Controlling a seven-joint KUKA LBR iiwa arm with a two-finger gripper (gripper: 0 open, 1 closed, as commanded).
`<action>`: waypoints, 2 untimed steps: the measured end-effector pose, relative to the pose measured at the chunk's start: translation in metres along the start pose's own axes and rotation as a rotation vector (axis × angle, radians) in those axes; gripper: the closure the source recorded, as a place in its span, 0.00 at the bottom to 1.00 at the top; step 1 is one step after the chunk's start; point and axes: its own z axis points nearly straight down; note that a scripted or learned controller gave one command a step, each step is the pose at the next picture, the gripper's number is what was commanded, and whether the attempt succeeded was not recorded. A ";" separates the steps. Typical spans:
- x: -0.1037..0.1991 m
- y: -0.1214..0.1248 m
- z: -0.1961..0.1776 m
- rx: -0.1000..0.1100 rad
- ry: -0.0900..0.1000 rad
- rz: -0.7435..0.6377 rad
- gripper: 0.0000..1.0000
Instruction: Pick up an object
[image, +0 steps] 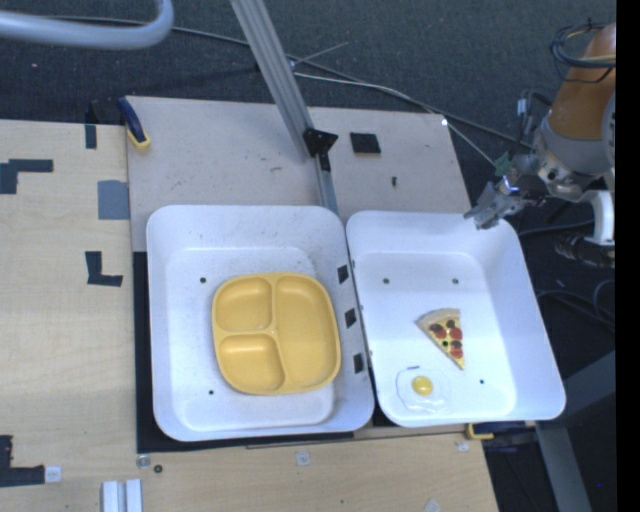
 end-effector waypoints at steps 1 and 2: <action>0.000 0.001 -0.019 0.002 0.001 0.001 1.00; 0.056 -0.002 -0.026 0.006 0.002 -0.002 1.00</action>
